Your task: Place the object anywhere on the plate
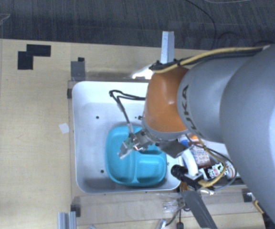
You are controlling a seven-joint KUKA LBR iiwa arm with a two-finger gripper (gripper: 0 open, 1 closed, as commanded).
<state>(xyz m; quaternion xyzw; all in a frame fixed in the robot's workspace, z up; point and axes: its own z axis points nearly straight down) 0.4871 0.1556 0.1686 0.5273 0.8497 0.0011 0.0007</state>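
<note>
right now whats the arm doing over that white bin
The grey KUKA arm reaches in from the right over the white bin. Its gripper is low over a blue plate that lies in the near part of the bin. The wrist hides much of the plate, and I cannot tell whether the gripper carries anything, so the placing cannot be confirmed.

Plate (135,168) in bin (87,128), toward near wall; arm (214,104) overhangs bin's right half.

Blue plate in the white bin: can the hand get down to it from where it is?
Probably yes. The hand hangs right over the blue plate in the white bin, nothing visible between them.
</note>
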